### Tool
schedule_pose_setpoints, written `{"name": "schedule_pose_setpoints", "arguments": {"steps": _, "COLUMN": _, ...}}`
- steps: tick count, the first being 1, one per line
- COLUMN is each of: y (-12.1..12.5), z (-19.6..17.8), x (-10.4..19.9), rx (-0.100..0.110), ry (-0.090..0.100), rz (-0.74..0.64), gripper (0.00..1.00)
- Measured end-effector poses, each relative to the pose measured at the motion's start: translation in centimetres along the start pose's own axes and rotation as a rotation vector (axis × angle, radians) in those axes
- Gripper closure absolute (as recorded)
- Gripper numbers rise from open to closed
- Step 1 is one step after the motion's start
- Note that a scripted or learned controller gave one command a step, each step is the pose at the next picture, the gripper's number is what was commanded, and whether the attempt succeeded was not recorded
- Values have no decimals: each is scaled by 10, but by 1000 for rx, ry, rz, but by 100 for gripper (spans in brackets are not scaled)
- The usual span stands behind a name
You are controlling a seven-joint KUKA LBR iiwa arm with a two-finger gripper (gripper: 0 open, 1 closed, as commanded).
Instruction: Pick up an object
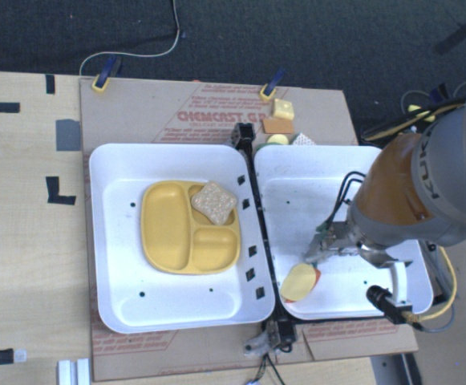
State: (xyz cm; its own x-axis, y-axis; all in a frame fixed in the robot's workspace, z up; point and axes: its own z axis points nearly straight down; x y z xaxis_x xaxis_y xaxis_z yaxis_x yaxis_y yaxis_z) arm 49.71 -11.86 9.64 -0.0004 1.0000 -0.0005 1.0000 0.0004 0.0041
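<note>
A pale yellow apple slice with a red skin edge (299, 282) lies near the front left corner of the right bin (297, 175). My gripper (322, 247) hangs low in that bin, just up and right of the slice, under the grey and orange wrist (401, 191). A yellow divided tray (188, 227) rests in the left bin (112, 215), and a tan, speckled bread-like piece (214, 202) sits on the tray's upper right compartment.
Small food-like items, a yellow block (283, 109), an orange-brown piece (278, 125) and a pale green one (277, 140), lie on the cardboard behind the bins. A black clip (242, 137) sits at the bins' shared wall. Cables trail at right.
</note>
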Motion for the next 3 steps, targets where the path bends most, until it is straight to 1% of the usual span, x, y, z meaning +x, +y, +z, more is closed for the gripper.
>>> {"name": "schedule_pose_setpoints", "arguments": {"steps": 1, "y": 0, "z": 1, "x": 0, "rx": 1, "ry": 0, "rz": 0, "gripper": 0}}
{"name": "schedule_pose_setpoints", "arguments": {"steps": 2, "y": -13, "z": 11, "x": 17, "rx": 0, "ry": -3, "rz": 1, "gripper": 0}}
{"name": "schedule_pose_setpoints", "arguments": {"steps": 3, "y": -12, "z": 0, "x": 17, "rx": -1, "ry": -2, "rz": 1, "gripper": 100}}
